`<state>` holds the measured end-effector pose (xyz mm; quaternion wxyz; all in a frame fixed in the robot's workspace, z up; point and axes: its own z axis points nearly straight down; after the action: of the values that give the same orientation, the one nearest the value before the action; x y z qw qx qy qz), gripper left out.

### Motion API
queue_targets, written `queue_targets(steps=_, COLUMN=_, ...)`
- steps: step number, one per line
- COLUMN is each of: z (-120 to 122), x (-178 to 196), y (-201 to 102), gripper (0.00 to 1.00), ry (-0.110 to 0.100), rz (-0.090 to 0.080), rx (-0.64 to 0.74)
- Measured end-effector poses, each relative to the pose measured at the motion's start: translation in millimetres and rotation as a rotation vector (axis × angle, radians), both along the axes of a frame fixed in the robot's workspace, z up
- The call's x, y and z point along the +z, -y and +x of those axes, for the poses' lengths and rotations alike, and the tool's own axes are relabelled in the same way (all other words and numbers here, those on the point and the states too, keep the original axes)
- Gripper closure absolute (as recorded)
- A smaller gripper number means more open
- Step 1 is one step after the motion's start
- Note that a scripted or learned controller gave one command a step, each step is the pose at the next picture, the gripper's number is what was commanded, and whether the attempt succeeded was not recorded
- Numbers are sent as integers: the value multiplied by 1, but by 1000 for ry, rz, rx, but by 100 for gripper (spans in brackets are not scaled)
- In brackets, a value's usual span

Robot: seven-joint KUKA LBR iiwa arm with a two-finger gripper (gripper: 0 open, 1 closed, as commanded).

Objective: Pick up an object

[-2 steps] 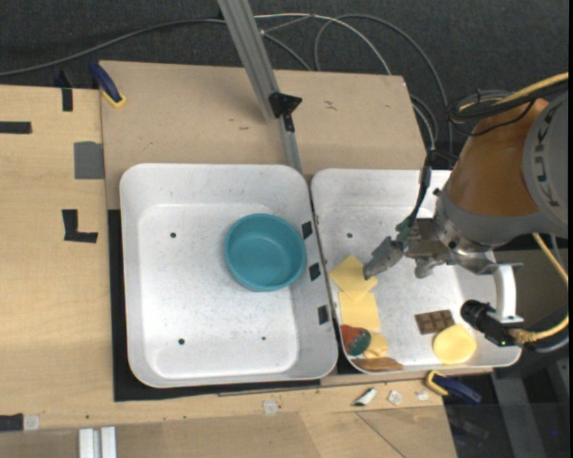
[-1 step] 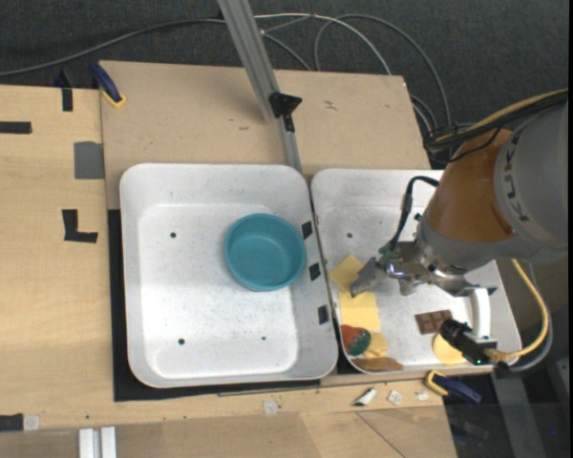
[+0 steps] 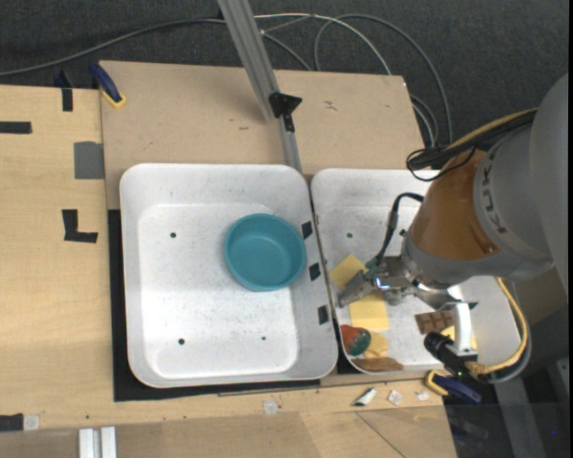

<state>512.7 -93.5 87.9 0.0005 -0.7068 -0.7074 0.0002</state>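
A teal bowl (image 3: 264,251) sits upright in the left bin (image 3: 162,256). In the right bin (image 3: 349,198) lie a yellow sponge-like piece (image 3: 347,271), a pale yellow block (image 3: 370,314), a red and green round object (image 3: 356,340) and a brown flat piece (image 3: 382,362) near the front wall. My gripper (image 3: 380,282) hangs low over the right bin, between the yellow piece and the pale yellow block. The grey arm with its orange band (image 3: 454,213) reaches in from the right and hides the bin's right half.
A slanted metal pole (image 3: 258,55) crosses above the bins' back edge. Cables (image 3: 363,27) loop behind the bench. A blue and yellow clamp (image 3: 108,84) sits at the board's back left corner, another (image 3: 456,386) at the front right.
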Motion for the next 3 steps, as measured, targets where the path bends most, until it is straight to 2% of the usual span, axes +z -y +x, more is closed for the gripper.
queue_targets(steps=1, z=0, x=11, y=-1, gripper=100, ry=-2, rz=2, rx=1)
queue_targets(steps=3, z=-11, x=129, y=5, gripper=100, ry=5, rz=-1, rx=1)
